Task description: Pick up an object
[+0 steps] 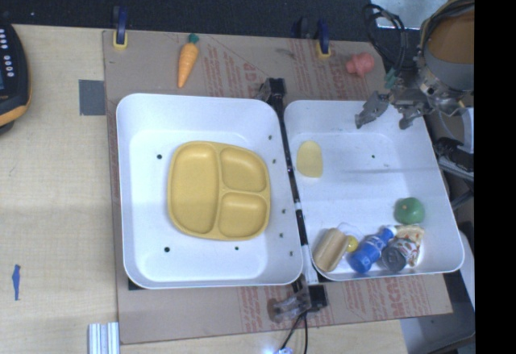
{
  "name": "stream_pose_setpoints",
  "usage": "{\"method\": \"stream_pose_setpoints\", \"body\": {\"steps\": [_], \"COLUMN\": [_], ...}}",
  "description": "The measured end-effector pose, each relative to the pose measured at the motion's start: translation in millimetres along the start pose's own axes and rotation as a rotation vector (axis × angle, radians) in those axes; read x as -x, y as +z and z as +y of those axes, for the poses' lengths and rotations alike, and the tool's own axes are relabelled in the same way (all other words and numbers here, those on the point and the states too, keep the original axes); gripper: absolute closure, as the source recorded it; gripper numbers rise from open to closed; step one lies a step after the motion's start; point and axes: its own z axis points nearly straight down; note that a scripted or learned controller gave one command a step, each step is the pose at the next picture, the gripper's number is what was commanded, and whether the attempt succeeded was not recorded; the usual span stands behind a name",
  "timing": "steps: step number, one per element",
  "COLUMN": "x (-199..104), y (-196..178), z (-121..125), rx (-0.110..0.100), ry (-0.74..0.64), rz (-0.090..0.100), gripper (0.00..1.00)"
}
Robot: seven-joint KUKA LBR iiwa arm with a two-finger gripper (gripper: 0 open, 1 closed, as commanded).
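The jaws, spread open and holding nothing, hang over the far edge of the right-hand shallow white bin, with the small round green ball lying nearer the camera.

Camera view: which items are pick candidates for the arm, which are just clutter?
Job:
gripper, empty, fingers apart, over the right bin
pale yellow piece
green ball
tan roll
blue bottle
yellow divided plate in the left bin

Lying about:
toy carrot
pink lump
blue clamps
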Motion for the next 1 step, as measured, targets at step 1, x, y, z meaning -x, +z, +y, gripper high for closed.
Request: {"method": "stream_pose_setpoints", "body": {"steps": [1], "x": [53.2], "y": [69.6], "z": [-98.1], "rx": [-0.012], "ry": [0.008], "rz": [0.001], "gripper": [0.00]}}
